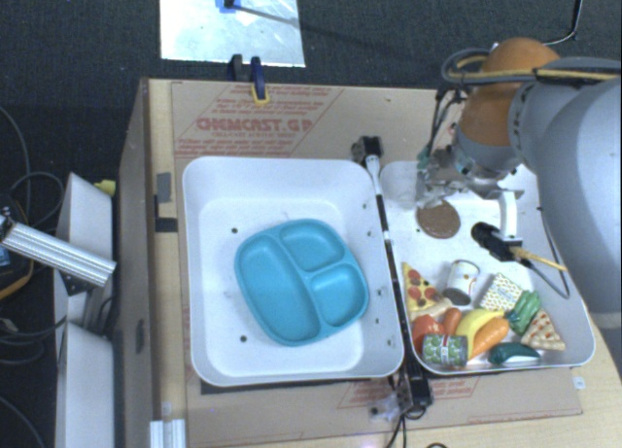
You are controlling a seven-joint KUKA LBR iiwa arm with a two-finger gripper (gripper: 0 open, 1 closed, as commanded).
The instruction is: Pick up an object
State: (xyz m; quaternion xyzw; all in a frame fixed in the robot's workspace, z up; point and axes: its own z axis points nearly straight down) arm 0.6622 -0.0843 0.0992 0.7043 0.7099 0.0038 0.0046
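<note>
I have the claw [439, 187] low in the right bin [581, 334], just above the brown round cookie [438, 221]. I cannot tell if it is open or closed. The cookie lies flat, apart from the toy food pile [481, 325] past the cookie, toward the bin's near edge. I think I should go straight down and pinch its edges, since flat things slip.

Arm over right bin, toy food heaped at its near edge.
Gripper [439, 187] low above brown disc [438, 220]; blue divided plate [301, 281] mid left bin [209, 242].
</note>
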